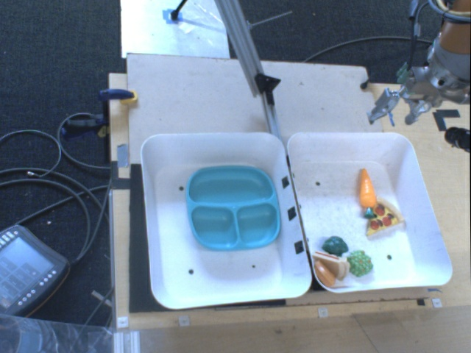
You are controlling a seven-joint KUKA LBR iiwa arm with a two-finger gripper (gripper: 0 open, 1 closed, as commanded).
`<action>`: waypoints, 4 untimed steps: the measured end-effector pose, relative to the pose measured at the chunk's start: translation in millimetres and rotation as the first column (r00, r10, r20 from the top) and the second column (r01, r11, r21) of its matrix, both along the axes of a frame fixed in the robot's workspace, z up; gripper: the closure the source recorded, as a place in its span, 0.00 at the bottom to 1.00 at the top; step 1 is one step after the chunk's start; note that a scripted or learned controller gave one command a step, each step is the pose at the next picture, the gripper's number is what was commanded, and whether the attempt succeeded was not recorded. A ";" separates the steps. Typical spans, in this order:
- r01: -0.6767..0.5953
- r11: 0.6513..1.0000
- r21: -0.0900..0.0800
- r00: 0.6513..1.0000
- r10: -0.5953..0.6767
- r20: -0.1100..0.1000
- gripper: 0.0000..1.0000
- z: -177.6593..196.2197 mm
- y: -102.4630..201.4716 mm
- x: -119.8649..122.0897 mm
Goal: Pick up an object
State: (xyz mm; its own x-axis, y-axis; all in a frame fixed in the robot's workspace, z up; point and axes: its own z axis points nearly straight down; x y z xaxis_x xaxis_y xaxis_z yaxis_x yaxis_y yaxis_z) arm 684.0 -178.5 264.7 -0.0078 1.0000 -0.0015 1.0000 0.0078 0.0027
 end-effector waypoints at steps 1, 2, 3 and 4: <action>-0.001 1.000 -0.001 1.000 0.001 0.000 0.00 0.1 -0.3 -0.1; 0.008 1.000 0.000 1.000 -0.008 -0.005 0.00 -51.4 -9.3 -5.8; 0.002 1.000 0.001 1.000 -0.002 -0.005 0.00 -101.3 -8.8 3.9; 0.000 1.000 0.001 1.000 0.000 -0.004 0.00 -143.3 -9.3 7.9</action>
